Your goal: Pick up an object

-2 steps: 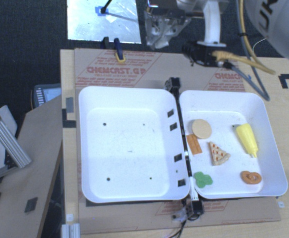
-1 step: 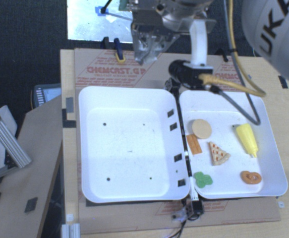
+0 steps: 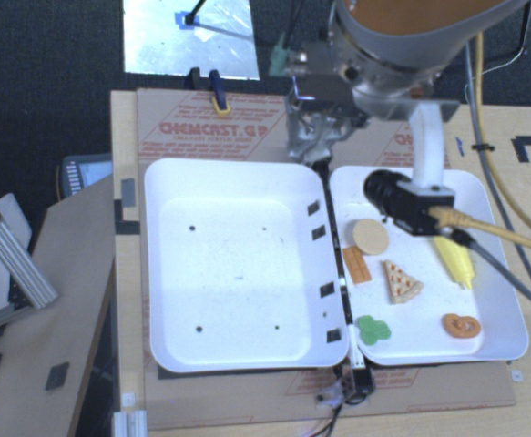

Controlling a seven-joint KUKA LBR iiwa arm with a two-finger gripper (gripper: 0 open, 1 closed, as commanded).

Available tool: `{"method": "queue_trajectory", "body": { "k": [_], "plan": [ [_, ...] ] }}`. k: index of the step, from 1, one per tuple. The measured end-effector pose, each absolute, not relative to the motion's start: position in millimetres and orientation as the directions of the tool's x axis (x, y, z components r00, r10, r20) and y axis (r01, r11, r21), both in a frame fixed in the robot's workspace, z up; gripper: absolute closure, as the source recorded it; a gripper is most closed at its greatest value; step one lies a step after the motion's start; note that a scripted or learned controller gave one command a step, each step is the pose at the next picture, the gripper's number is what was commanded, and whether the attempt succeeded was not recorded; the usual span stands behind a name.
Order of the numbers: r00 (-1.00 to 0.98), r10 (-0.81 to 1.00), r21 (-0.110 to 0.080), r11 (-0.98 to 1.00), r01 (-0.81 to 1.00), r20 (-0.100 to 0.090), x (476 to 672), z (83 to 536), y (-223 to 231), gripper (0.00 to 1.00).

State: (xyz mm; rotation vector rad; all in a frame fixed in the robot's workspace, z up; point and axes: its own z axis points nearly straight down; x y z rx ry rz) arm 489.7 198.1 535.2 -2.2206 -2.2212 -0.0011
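The right bin [image 3: 497, 330] holds several small toy foods: a round tan cookie [image 3: 371, 237], an orange cracker [image 3: 356, 265], a pizza slice [image 3: 400, 281], a yellow corn-like piece [image 3: 454, 260], a green leaf [image 3: 372, 330] and an orange pretzel [image 3: 461, 326]. My gripper [image 3: 315, 146] hangs at the far end of the divider between the two bins, up and to the left of the cookie. It touches none of the objects. Nothing shows in its grasp.
The left bin [image 3: 156, 271] is plain white with a few dark specks. A black cylinder [image 3: 400, 202] on a white bracket, with a yellow cable, reaches over the far part of the right bin. A blue-and-yellow clamp [image 3: 218, 94] sits behind the left bin.
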Motion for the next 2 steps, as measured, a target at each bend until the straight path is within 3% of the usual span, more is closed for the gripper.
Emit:
{"method": "queue_trajectory", "body": {
  "k": [1,2],
  "plan": [
    [-0.006,1.0,0.003,0.006,1.0,0.001,530.3,534,236,1.0],
    [0.001,1.0,-0.001,-0.001,1.0,0.0,484.5,535,187,1.0]
  ]
}}
